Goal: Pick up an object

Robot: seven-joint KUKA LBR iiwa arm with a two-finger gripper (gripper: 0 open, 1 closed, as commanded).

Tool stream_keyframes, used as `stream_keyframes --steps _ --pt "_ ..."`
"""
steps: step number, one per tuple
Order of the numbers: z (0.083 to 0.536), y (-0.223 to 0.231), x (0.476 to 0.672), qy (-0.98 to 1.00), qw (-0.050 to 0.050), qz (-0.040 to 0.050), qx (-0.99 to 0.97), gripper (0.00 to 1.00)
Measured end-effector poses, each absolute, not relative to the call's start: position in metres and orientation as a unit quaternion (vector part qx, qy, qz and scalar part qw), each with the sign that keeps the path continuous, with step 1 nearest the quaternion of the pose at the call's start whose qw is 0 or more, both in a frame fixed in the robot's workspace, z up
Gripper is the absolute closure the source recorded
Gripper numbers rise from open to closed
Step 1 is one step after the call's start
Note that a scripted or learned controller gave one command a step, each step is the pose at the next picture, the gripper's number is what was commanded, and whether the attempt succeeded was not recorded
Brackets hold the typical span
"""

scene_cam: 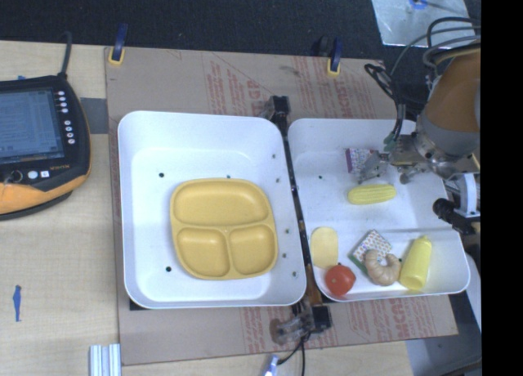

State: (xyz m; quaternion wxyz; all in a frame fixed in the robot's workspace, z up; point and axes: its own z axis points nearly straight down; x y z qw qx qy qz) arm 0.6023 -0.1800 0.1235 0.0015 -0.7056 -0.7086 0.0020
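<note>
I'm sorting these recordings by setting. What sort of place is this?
Most likely a robotics lab test bench: two white bins clamped on cardboard, a teach pendant at the left, and toy food such as plastic corn and a tomato for grasping trials.

glossy white plastic bins (139, 203); smooth matt yellow plastic tray (222, 227); cardboard underlay (204, 88).

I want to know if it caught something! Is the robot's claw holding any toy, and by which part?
Nothing is held. The gripper hangs above the right bin, just over the toy corn, with nothing between its fingers.
</note>
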Motion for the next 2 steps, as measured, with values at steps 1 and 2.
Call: stream_keyframes --steps 1,2 --pt "0.096 -0.198 0.659 -0.709 -0.001 -0.0013 -0.705 0.0" --pt "0.139 -0.166 0.632 -0.709 0.001 0.0006 -0.706 0.0"
